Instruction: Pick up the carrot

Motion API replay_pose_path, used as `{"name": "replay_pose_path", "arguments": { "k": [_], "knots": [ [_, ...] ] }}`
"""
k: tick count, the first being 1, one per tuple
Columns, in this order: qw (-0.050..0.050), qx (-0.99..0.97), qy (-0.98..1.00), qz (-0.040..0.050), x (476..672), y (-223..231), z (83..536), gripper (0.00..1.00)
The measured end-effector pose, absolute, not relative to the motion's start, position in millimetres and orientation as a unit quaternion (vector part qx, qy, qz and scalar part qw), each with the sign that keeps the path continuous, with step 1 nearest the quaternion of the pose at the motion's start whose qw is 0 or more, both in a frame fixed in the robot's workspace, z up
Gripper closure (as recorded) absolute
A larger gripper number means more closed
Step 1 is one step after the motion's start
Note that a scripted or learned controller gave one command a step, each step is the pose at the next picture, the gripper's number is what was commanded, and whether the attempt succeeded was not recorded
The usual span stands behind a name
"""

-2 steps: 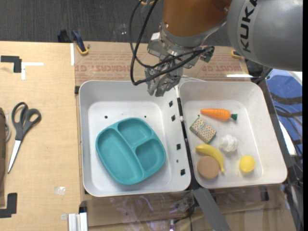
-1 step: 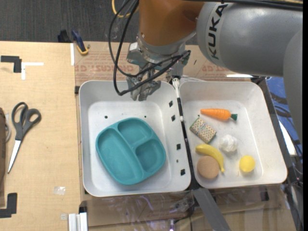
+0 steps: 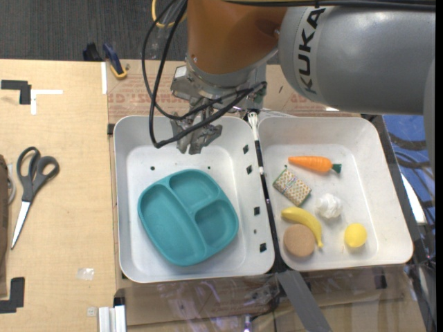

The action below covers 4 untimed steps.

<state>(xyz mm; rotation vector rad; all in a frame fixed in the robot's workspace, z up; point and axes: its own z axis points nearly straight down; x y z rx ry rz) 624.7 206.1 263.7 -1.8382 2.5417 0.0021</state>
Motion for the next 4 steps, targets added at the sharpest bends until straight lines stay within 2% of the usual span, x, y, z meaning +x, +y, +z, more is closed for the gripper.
{"name": "replay_pose_path", "arguments": {
  "k": [1, 2, 3, 4],
  "knots": [
    [0.002, -0.594, 0.804, 0.001, 606.4, 219, 254, 1.0],
    [0.002, -0.648, 0.761, 0.0007, 626.2, 219, 220, 1.0],
    [0.002, -0.645, 0.764, 0.0004, 587.1, 221, 256, 1.0],
    [0.001, -0.624, 0.781, 0.0007, 567.8, 225, 220, 1.0]
  ]
}}
